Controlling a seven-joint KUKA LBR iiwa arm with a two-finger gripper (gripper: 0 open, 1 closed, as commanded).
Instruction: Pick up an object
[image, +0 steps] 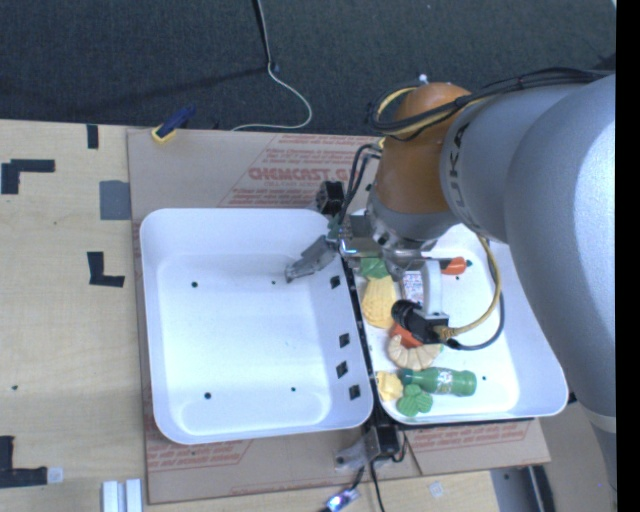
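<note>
Nearest the camera, at six o'clock in the right white plastic bin, lie some of the things I could pick. There is a small round green plastic piece, with a little yellow plastic chunk touching it at eleven o'clock. Beside them a green plastic bottle lies on its side, its cap pointing to three o'clock. Just beyond, toward twelve o'clock, sits a round tan waffle-patterned toy biscuit. Past that, a yellow knobbly toy corn cob lies against the bin's left wall. Farther still, a green leafy plastic piece lies at the cob's twelve o'clock, and a small orange plastic piece rests apart at its two o'clock.

The left white plastic bin touches the right one along their shared wall. My two-finger gripper hangs over the left bin's one o'clock corner, just beside that wall, slanting toward eight o'clock. I cannot tell whether it is apart or together. The toys all lie across the wall from it, between its three and five o'clock.

My grey arm with its orange band reaches in from three o'clock over the right bin's far half. Both bins rest on a brown cardboard sheet with red print, laid on the pale wooden bench. Farthest off, a small blue and yellow thing lies at the cardboard's eleven o'clock corner.
</note>
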